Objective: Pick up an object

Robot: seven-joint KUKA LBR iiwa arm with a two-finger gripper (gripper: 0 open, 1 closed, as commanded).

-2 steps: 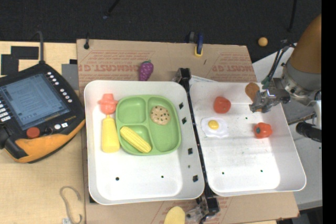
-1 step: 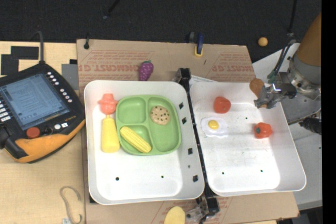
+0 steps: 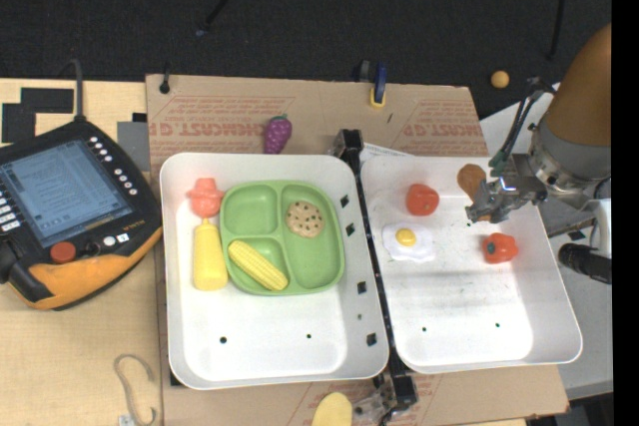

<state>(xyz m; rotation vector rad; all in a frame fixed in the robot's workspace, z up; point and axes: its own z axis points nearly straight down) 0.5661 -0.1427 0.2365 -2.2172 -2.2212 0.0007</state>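
Observation:
My gripper (image 3: 486, 208) hangs over the right bin (image 3: 479, 334), near its far right part. A red pepper-like toy (image 3: 500, 247) lies just below and to the right of it. A brown round piece (image 3: 470, 179) sits just behind it, and a red tomato toy (image 3: 422, 200) lies to its left. A fried egg toy (image 3: 406, 239) rests further left in the same bin. Nothing shows between the fingers.
The left bin (image 3: 260, 339) holds a green divided plate (image 3: 329, 264) with a cookie (image 3: 304, 218) and a corn cob (image 3: 258, 264), plus a yellow bottle (image 3: 208, 254) and a pink piece (image 3: 204, 198). A purple grape toy (image 3: 278, 133) lies behind the bins. A teach pendant (image 3: 70, 205) sits at left.

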